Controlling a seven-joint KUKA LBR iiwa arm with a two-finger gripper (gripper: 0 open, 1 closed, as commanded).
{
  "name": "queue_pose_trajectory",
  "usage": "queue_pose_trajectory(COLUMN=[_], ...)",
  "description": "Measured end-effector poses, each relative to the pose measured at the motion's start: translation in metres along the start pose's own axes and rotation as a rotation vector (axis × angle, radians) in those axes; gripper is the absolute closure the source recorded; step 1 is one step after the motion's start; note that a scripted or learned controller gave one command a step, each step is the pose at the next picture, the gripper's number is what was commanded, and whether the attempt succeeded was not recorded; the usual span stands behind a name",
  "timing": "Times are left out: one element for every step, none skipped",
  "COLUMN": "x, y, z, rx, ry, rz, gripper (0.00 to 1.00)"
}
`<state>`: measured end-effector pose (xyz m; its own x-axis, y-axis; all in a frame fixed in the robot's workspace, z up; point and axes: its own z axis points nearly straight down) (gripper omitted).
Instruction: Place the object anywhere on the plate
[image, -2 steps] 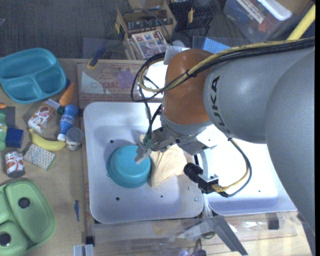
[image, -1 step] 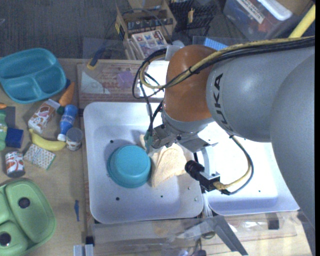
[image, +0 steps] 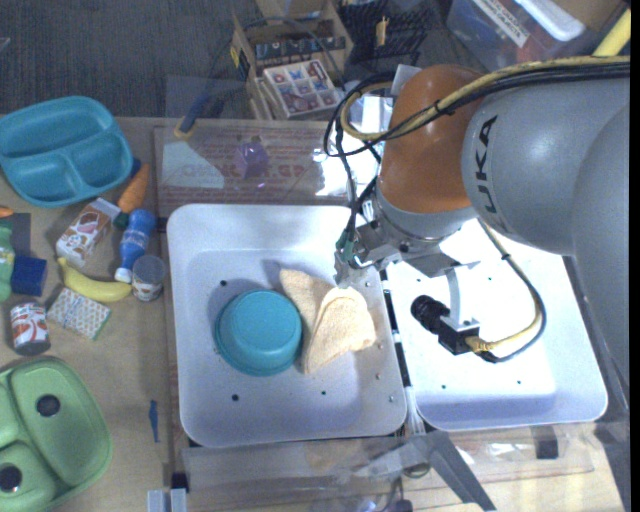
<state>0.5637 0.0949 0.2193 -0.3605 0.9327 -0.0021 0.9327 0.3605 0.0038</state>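
Blue round plate (image: 259, 332) in left bin, pale yellow folded cloth (image: 335, 320) lying touching its right side

Robotics lab bench. Grey arm (image: 530, 150) with orange band and loose cabling works over two white bins (image: 190, 250) on a wooden bench. Toy food and plastic trays (image: 65, 150) lie alongside; crates crowd the floor behind.

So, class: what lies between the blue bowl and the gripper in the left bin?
In the camera view, the tan cloth lies between the blue bowl and the gripper, touching the bowl's right side.
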Motion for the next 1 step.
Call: queue_pose_trajectory(x=[-0.1251], y=[0.0348], z=[0.034], rx=[0.0], ry=[-0.001], rz=[-0.024], gripper=[1.0])
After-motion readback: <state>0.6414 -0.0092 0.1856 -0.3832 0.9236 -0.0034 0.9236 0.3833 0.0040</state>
